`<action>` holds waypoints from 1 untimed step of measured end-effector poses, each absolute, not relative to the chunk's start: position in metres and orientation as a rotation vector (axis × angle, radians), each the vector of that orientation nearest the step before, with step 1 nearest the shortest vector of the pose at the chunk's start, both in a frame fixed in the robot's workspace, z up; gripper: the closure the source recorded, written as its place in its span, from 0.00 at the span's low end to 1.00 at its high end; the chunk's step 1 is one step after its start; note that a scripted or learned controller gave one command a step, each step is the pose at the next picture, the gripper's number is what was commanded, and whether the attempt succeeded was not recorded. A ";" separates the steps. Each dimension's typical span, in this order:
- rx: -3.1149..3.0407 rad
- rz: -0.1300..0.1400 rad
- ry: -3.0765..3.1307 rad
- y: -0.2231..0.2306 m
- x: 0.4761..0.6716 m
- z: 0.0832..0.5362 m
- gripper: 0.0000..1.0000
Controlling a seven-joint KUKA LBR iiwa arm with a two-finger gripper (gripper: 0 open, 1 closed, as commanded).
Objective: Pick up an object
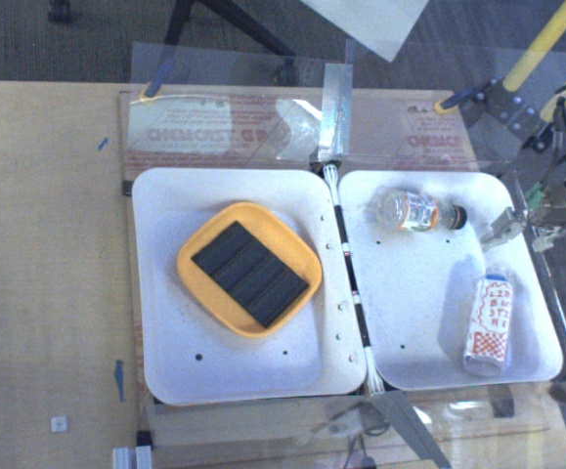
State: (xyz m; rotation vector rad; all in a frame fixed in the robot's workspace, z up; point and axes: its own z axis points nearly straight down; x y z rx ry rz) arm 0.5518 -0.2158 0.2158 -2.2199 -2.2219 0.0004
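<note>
Camera view is given from above at a slant, and two white bins are seen side by side on the bench. In the left bin (165,360) a yellow tray (196,291) with a dark ribbed insert (249,273) is laid flat near the middle, turned corner-on so that one corner points to about 5 o'clock. In the right bin (410,330) a clear bottle (417,210) with a dark cap is laid on its side at about 12 o'clock, the cap toward 3 o'clock; it is probably kept from rolling by the bin's shallow wall just behind it. A white carton (488,322) with red print is laid lengthwise at about 4 o'clock, close against the right wall. The gripper (517,221) is seen at the right bin's 2 o'clock rim, between bottle and carton, and nothing is seen between its fingers; whether they are apart or together cannot be told, since the metal parts are small and blurred there. No object has yet been lifted, so the task is judged to be at its approach stage. The bottle and the carton are both near the tool and either could be taken; the bottle, being round and smooth, is judged likelier to slip, while the carton's flat sides should be gripped more surely.
</note>
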 end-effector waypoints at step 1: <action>-2.128 -0.023 -2.332 -0.218 0.516 0.106 0.00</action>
